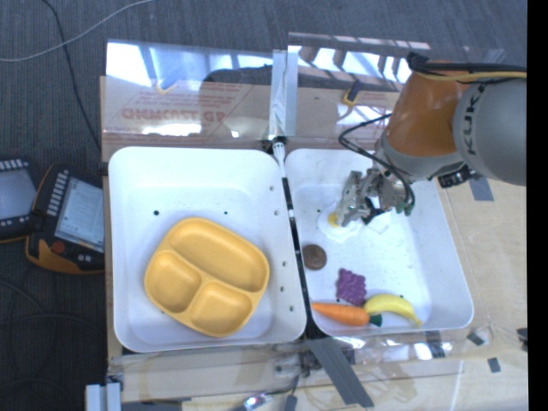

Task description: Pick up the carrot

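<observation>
The orange carrot with a green end lies along the front wall of the right bin. My gripper hangs over the back middle of that bin, well behind the carrot, just above a white and yellow egg-like piece. Its fingers point down toward the left and look slightly apart, with nothing visibly held between them.
A yellow banana and purple grapes lie right beside the carrot. A brown round piece rests near the divider. The left bin holds a yellow sectioned plate. A pendant lies left of the bins.
</observation>
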Controlling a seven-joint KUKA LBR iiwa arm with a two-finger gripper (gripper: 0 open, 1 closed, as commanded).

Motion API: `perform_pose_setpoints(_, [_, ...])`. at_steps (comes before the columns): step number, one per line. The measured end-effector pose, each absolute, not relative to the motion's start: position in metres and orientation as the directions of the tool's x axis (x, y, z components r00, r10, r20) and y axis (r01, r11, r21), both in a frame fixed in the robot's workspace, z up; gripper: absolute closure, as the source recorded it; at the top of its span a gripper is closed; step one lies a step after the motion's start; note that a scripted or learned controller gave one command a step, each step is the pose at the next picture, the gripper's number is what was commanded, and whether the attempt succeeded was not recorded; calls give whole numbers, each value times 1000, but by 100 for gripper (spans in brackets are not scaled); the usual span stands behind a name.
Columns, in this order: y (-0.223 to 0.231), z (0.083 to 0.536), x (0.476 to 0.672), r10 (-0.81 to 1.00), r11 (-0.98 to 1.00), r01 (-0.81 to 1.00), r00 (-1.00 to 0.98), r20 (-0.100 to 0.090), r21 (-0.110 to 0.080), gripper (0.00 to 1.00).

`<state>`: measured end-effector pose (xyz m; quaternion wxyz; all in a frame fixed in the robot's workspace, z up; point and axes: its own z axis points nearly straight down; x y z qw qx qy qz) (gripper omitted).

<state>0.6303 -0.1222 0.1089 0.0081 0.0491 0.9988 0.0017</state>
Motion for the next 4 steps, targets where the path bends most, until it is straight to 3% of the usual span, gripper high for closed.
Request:
perform_pose_setpoints(1, [-121, 107, 630, 97, 995, 97, -995, -13, 5, 0])
perform_pose_setpoints(2, [-141, 92, 639, 399, 917, 399, -917, -11, 6, 0])
perform_pose_setpoints(3, [-109, 97, 575, 456, 890, 456, -890, -1, 3, 0])
perform_pose_setpoints(4, [-107, 109, 577, 456, 890, 456, -890, -7, 7, 100])
